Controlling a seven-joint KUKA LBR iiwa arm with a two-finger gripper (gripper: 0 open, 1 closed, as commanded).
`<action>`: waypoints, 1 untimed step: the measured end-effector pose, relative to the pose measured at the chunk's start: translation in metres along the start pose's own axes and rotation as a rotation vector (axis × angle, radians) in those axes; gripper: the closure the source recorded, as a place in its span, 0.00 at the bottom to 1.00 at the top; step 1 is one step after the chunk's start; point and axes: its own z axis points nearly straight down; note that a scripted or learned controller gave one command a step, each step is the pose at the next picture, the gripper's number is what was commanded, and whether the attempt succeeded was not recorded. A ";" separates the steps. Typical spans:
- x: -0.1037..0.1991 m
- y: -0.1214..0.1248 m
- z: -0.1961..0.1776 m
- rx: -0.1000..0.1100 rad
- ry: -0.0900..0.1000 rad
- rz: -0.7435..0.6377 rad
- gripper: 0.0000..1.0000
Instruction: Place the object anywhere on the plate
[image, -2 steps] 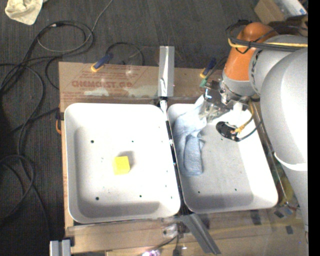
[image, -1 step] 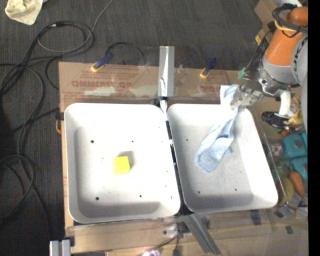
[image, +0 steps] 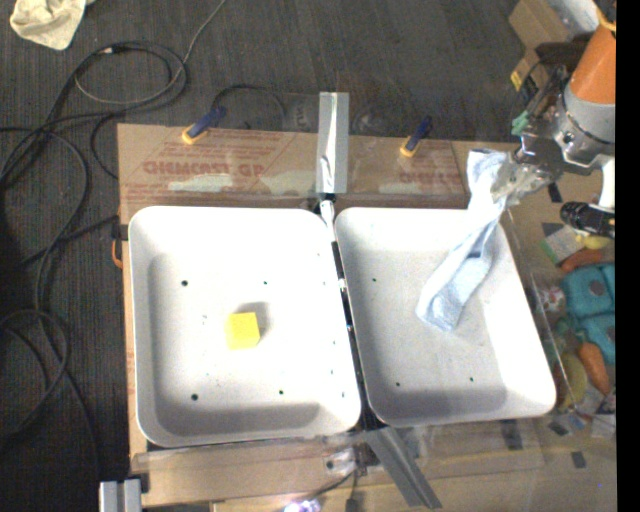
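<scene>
Down at the near edge, two shallow white bins sit side by side on the tabletop, and that's the full count: one left bin (image: 150, 260), one right bin (image: 520, 390). One small yellow block (image: 243, 329) lies flat on the floor of the left bin, a little below its middle, well apart from every wall. Nothing is touching it.

Over in the right bin, one pale blue cloth (image: 462, 275) is strung up at a slant. Its lower end rests bunched on the bin floor near the middle, and its upper end rises past the far right corner of the bin toward my gripper (image: 527, 165). That gripper hangs above the far right corner, outside the bin's rim, with my orange band (image: 598, 65) just above it. The top of the cloth meets the gripper there, but whether my fingers are pinched on it or spread I cannot tell; the spot is too blurred and pale.

Behind the bins, one sheet of brown cardboard (image: 230, 165) carries two yellow-and-blue clamps (image: 203, 126), one per side. Black cables (image: 60, 200) loop over the dark floor on the left.
</scene>
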 end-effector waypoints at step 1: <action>0.002 -0.012 0.001 0.002 0.002 0.037 1.00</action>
